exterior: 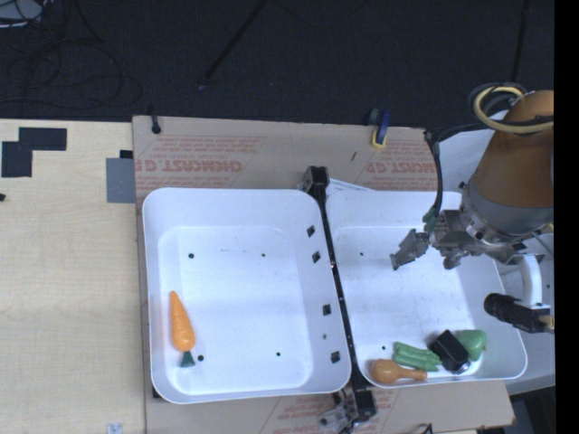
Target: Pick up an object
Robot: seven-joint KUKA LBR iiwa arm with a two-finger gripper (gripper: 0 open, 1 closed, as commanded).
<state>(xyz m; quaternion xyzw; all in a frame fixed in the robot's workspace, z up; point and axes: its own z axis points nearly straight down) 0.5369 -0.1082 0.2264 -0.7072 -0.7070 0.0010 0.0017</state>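
Inside a robotics lab, we look down on a test bench rigged for machine trials.

We see two shallow white bins (231, 208) set side by side on a sheet of printed cardboard (271, 156), itself laid over a pale wooden bench (63, 287). A blue clamp (379, 127) pins the cardboard's far edge. Loose cables (54, 7) trail across the dark floor behind. The grey and orange KUKA iiwa arm (516, 170) reaches over the right-hand bin (389, 242). Toy food serves as test pieces: a plastic carrot (181, 324) in the left bin, green and tan play vegetables (412, 362) in the right.
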